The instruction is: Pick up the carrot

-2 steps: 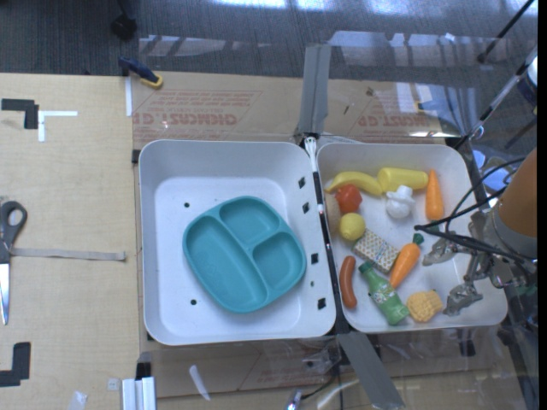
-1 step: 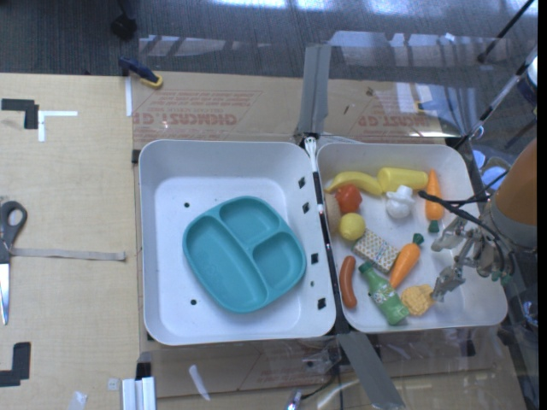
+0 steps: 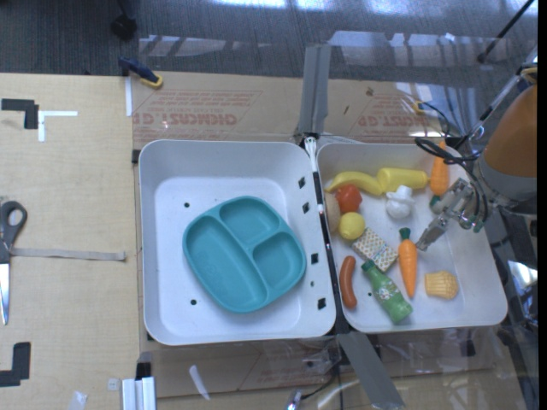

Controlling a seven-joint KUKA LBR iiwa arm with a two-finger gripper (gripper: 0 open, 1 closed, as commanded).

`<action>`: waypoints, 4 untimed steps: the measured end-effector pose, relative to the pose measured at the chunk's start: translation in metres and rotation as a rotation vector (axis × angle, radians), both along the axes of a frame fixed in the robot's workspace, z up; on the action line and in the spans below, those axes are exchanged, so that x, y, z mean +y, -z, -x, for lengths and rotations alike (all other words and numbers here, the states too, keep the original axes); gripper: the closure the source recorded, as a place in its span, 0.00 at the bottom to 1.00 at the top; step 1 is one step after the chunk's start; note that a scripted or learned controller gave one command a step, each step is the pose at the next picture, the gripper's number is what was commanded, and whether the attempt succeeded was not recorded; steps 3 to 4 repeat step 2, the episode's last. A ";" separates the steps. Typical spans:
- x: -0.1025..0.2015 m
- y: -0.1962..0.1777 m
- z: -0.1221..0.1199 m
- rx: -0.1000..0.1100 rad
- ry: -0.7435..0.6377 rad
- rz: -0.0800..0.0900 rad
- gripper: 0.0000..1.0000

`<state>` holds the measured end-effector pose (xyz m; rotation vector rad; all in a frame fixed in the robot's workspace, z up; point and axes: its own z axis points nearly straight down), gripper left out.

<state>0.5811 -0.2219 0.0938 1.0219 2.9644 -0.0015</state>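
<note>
The slender orange plastic carrot lies lengthwise in the right-hand shallow white bin, just beside the green plastic bottle. The metal two-finger gripper hovers just above the carrot's leafy end, fingers slightly apart. Descend centred, straddling the narrow body. Fingertip detail is blurred.

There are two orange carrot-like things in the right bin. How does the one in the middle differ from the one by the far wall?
The middle carrot is longer, with a green top, and lies below the hand. The far carrot is shorter and stubbier, beside the yellow block, with a cable crossing over its top. Both are orange, lie roughly lengthwise, and neither is held.
</note>
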 end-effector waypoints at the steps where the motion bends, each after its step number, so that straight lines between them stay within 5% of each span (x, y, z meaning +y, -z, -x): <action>1: 0.001 -0.011 -0.002 -0.003 -0.005 0.003 1.00; 2: 0.054 -0.076 -0.024 0.001 0.076 -0.001 1.00; 4: 0.054 -0.076 -0.024 0.001 0.076 -0.001 1.00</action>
